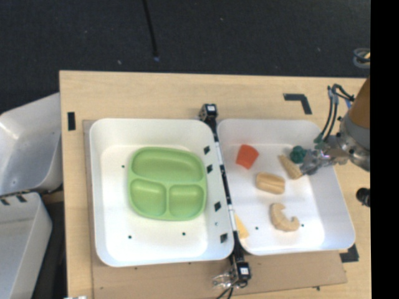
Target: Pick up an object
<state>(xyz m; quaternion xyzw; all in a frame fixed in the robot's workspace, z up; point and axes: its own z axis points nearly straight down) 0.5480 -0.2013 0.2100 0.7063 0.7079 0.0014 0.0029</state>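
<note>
While the arm is reaching in from the right, I am seeing its gripper (307, 159) hanging low in the right bin (324, 229), just beside a tan block (290, 167); how it is set, I cannot tell. A red block (247, 156), a tan cylinder (270, 182) and a tan arch piece (284, 218) are lying nearby. The left bin (112, 235) is holding a green divided plate (167, 182).
</note>
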